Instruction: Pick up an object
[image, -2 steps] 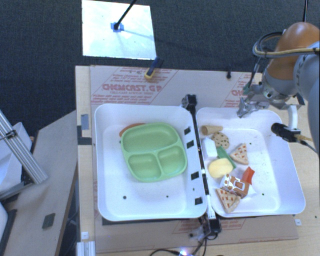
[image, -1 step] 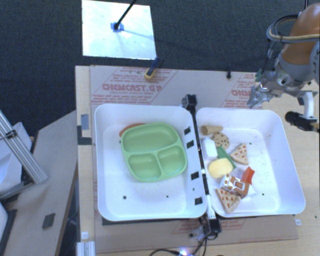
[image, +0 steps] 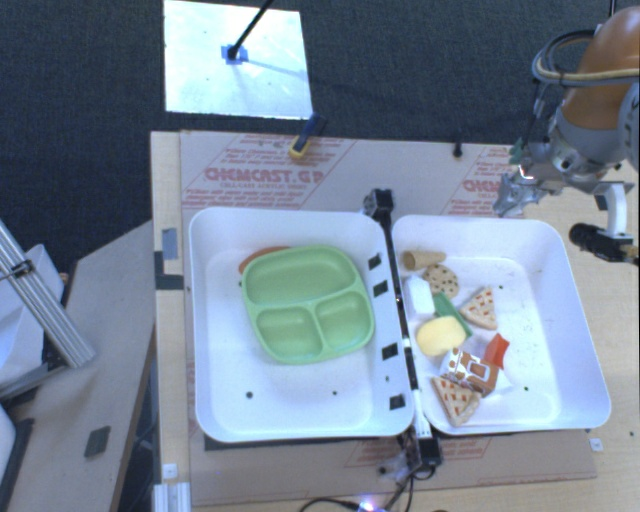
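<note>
Okay, gripper (image: 512, 192) hangs above the bench just past the far rim of the right bin (image: 575, 300), nothing held; whether it's parted or together I cannot tell, it's too small and cluttered there. Candidates all sit in the right bin, bunched toward its left half: a tan roll (image: 421, 260) by the far-left corner, a speckled cookie (image: 441, 281) below it, a white block (image: 421, 297), a pizza slice (image: 481, 309), a yellow lump (image: 440, 336), a red piece (image: 496, 351) and a waffle-like wedge (image: 456, 400) near the front.

Risks as I judge them: the pile is tight, so a descent could land on two pieces at once and pinch neither. The yellow lump looks rounded and may squirt out. The flat wedges lie low, easy to skate over.

Left bin (image: 215, 380) holds a green divided tray (image: 305, 303) over something orange (image: 262, 256). The divider clips (image: 384, 290) between the bins crowd the nearest items.
</note>
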